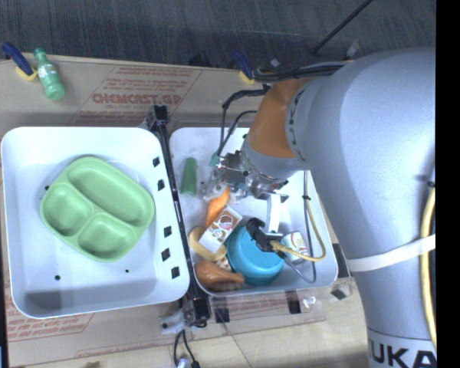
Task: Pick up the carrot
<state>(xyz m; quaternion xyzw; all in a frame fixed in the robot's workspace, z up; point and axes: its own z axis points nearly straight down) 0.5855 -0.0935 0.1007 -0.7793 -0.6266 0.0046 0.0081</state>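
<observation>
Camera view: a slanting look down on a bench (123, 90) that carries two white bins side by side.
Brown lump (215, 274): near left corner of the right bin (199, 144), against the near wall; looks like bread, but the kind is not certain.
Blue cup (257, 261): just beside the brown lump on its right, in the near half of the right bin.
Printed box (219, 232): small and tilted, touching the blue cup's left side.
Yellow piece (193, 240): curved, between the printed box and the right bin's left wall.
Carrot (217, 205): short and orange, lying at a slant in the middle of the right bin, its near end meeting the top of the printed box.
Hand (228, 176): over the middle of the right bin, just beyond the carrot's far end; I cannot tell whether it is apart or together, or whether it touches the carrot.
Arm (368, 167): grey with an orange band, across the right side of the right bin.
Green stick (188, 176): a plain cylinder by the right bin's left wall, apart from the carrot.
Left bin (31, 282): holds a green plate (98, 207) with three compartments.
Green bottle (50, 75): on the bench beyond the left bin, at the far left corner, beside a blue clamp (15, 58).
</observation>
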